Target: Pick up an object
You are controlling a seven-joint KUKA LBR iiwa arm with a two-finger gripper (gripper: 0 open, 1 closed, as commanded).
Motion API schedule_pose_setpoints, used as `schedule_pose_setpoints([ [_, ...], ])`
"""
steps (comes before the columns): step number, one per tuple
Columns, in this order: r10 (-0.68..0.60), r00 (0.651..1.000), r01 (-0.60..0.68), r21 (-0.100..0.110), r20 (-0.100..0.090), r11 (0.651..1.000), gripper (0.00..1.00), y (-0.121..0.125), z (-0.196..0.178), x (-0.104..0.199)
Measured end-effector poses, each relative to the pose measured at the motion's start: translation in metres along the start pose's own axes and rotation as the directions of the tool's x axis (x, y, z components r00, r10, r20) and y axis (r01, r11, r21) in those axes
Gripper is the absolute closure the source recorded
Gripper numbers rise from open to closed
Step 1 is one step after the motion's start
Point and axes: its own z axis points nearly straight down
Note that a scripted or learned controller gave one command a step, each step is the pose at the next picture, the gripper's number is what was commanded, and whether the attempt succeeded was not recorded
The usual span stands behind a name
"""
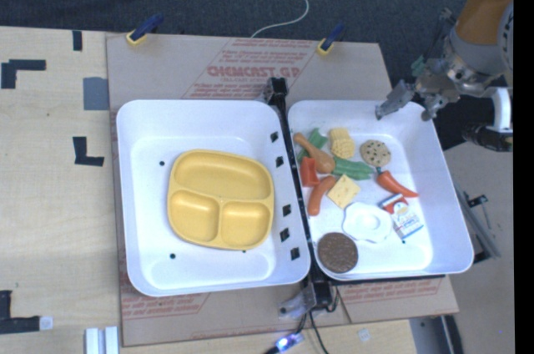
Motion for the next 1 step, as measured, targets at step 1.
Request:
schedule_pose_setpoints([
  [1,-0.002,1.000,0.002,-0.013,0.003,1.000,0.00,0.0028,-0.0082,0.0001],
])
